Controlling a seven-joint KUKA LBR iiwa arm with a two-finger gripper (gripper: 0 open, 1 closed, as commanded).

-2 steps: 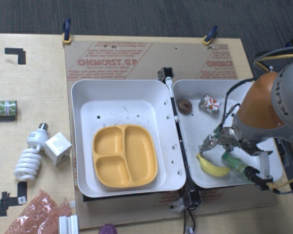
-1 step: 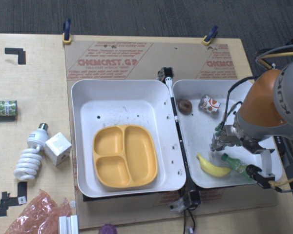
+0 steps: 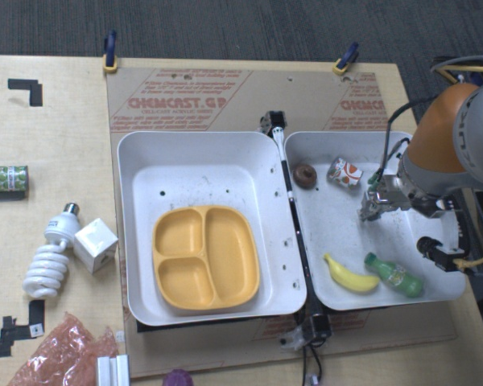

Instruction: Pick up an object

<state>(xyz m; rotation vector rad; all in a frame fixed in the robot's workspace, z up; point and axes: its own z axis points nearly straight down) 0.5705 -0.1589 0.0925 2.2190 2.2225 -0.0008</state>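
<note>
Though blurred, pincer (image 3: 371,210) above right bin (image 3: 338,292).

The brown protective sheet (image 3: 185,95) under the bins bears red "CHEMCAST" printing, repeated at its right end.

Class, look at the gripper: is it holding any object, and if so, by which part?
Nothing is held. The gripper hovers over the bare floor of the right bin, apart from the can and banana.

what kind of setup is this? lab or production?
Likely a lab grasping bench: two white bins clamped on a cardboard sheet, odd test items like a banana, and the arm's tool over the right bin.
</note>
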